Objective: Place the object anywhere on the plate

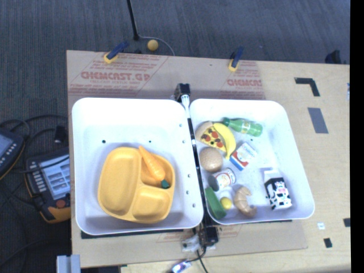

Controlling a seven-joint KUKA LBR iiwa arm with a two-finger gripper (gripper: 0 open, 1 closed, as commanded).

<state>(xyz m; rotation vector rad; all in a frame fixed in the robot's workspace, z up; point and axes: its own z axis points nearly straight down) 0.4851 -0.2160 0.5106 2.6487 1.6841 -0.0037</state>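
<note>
Yellow plate [122, 189] sits in left bin [85, 129], nearest us. Toy carrot [152, 166] lies on plate already. We judge placing done; next, arm stays away. Tool state: we cannot tell.

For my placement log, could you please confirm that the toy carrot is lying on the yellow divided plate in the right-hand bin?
Not quite: the camera view shows the toy carrot on the yellow divided plate in the left-hand bin, not the right-hand one. The rest of your statement holds.
</note>
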